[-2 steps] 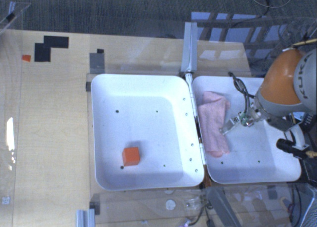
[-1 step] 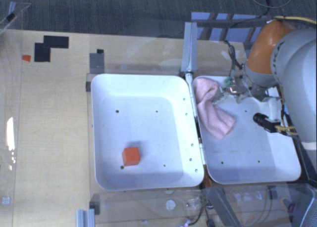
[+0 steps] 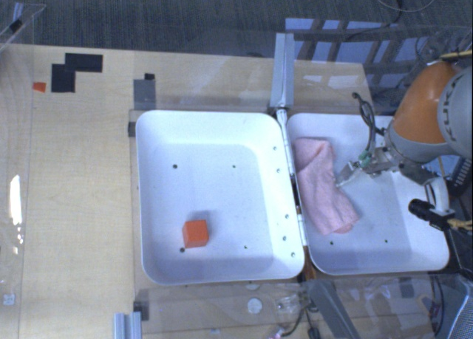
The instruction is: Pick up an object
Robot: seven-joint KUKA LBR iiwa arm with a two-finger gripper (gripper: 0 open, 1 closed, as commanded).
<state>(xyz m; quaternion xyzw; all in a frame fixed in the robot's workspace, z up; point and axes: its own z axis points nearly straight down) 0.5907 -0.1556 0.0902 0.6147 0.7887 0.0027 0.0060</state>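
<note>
The gripper (image 3: 346, 176) hangs beside a pink cloth (image 3: 323, 186) in the right bin (image 3: 384, 252); its opening cannot be told. Soft folds may slip free.

Grey arm with orange wrist band (image 3: 427, 112) reaches in from right, wrist angled down-left, two-finger metal gripper (image 3: 347, 176) held low, pointing left.
</note>
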